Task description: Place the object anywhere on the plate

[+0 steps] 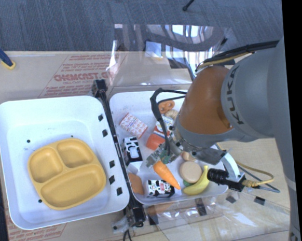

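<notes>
Carrot point(166, 175) lies just below the fingers point(161, 155), right bin point(119, 103).

Two bins sit side by side on the desk point(42, 63). The left bin point(14, 169) holds a plate point(66, 173) with three parts. The right bin point(134, 100) holds toy food. A carrot point(166, 176) lies in the middle, with a banana point(197, 184) to its right. A small carton point(160, 188) lies just in front of the carrot. Another carton point(132, 148) lies near the left wall, and a wrapped snack point(133, 124) lies behind it. The arm point(228, 103) reaches in over the right bin.
</notes>
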Action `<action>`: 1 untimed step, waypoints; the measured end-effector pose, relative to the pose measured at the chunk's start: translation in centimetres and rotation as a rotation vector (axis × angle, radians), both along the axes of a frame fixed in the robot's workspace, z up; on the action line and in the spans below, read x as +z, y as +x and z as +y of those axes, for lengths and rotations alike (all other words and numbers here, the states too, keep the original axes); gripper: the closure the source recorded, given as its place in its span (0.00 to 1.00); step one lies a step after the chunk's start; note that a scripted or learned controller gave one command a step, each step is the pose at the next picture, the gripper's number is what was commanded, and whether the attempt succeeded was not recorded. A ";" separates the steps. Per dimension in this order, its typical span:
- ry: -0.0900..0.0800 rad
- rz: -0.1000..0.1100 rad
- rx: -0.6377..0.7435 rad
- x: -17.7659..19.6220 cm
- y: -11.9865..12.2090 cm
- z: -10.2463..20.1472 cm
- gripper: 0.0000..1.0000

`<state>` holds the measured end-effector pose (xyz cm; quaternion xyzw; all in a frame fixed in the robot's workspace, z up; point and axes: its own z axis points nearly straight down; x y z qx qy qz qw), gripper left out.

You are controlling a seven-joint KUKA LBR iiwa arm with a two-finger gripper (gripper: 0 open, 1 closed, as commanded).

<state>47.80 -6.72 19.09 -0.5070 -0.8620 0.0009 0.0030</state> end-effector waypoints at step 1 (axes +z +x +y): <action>-0.001 -0.010 -0.170 8.9 2.6 3.5 1.00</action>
